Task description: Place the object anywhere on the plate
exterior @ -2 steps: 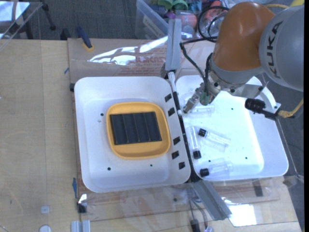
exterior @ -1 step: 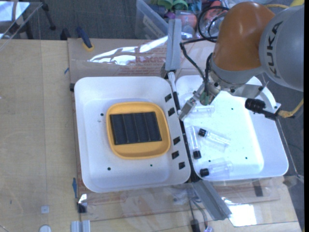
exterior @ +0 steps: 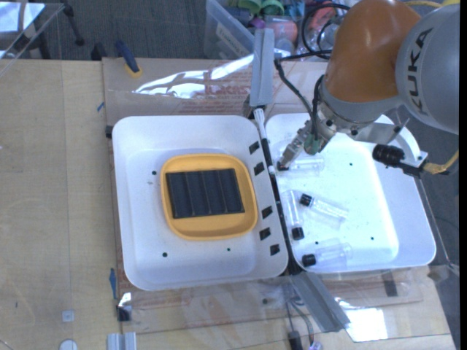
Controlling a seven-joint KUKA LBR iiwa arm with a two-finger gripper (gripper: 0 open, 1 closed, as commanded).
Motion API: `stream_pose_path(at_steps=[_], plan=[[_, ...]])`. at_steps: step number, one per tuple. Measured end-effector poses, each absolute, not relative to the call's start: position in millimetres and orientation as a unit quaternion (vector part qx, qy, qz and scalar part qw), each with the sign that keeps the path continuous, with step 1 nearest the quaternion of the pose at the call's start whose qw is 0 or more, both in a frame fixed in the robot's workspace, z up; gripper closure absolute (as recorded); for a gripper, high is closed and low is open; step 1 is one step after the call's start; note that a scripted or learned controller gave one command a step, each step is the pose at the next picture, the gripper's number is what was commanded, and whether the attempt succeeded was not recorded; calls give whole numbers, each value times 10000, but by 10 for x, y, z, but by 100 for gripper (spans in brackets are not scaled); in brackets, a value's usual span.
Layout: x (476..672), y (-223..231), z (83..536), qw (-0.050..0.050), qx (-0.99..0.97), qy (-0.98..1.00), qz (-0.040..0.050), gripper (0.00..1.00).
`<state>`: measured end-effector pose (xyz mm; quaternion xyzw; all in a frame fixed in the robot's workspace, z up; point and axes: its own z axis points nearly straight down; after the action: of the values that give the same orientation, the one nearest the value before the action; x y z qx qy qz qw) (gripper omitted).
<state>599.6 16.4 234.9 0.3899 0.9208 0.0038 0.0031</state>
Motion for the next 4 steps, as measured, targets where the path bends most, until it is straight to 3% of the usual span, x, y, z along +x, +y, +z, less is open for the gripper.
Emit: stream_pose_path(at_steps=[1,2,3,4], plan=[[5995,170,2348,30,3895,9210,38,0],[6008,168,2451,49,3904,9206,56,100],[5504,298,2213,-5,3481,9375,2,100],[5504,298,2214,-4,3482,9374,4,0]])
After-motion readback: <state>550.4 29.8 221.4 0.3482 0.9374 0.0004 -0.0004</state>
